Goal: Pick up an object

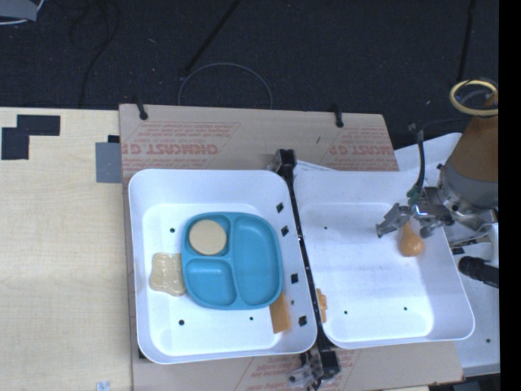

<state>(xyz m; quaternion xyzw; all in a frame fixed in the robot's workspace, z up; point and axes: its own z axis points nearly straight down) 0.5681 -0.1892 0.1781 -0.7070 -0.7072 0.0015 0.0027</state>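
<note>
**Two white bins, one small orange object at the end effector**

Two shallow white bins stood side by side on the worktop [49,243], on a sheet of brown cardboard [244,141]. The right bin [366,316] held a small orange object [411,242] near its right wall. This object was rounded, a little longer than wide, with a smooth and slightly shiny surface, darker orange on the lower side. It looked soft in shape, without corners.

The end effector [411,217] was just above the orange object, at the right side of the right bin. Its metal fingers [392,219] were spread apart to the left and the right. The orange object lay just below the space between them; I could not tell if it touched them, and it was not clearly gripped.

The left bin [163,340] carried a blue tray [244,267] with three compartments. A round beige piece [207,236] lay in its upper left compartment. A pale yellow flat piece [167,274] lay beside the tray, touching its left edge. A brown-orange flat piece [279,315] leaned near the tray's lower right corner, close to the divider between the bins.
</note>
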